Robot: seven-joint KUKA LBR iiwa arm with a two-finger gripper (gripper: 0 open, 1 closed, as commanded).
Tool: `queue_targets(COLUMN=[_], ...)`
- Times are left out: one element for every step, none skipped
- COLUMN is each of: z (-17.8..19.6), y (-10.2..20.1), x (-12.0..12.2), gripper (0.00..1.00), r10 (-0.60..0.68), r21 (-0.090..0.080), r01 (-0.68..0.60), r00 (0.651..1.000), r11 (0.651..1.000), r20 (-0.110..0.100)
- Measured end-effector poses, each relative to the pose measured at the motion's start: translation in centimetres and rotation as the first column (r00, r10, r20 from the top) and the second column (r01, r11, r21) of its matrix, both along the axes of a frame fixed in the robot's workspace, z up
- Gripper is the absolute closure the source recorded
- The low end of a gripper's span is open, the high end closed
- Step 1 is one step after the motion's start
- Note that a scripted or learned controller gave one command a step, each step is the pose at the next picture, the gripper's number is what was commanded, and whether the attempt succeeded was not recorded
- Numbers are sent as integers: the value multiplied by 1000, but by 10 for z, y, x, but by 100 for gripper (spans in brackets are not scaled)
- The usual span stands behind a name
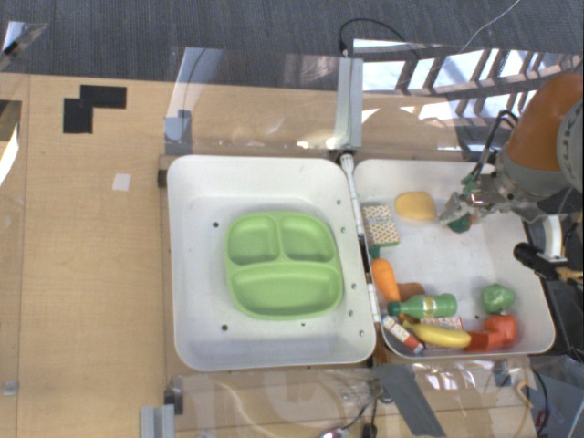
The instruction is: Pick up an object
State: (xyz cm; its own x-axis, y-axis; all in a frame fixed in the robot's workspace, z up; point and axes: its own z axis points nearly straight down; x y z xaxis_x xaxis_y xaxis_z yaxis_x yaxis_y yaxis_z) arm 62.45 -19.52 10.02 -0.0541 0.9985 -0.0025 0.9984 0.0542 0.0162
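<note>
Nearest the camera, along the front wall of the right bin, lies a banana, with a green bottle just behind it and a red piece at its right end; a small green vegetable sits just above that red piece; an orange carrot lies by the divider between the bins. In the left bin a green divided plate rests near the middle. Further back in the right bin, a patterned packet lies against the divider, and a yellow rounded object sits beside it, apart from the tool. The tool hangs low over the back of the right bin, right of the yellow object; a small green-and-red bit shows at its tip, but whether its fingers are apart or together I cannot tell; the arm reaches in from the right above the bench.
</note>
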Motion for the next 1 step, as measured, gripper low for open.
queue_targets(z=[91], y=[64], x=[22], gripper=[100], r10=[-8], r21=[2], r01=[8], r00=[1000], r11=[1000], r20=[-8])
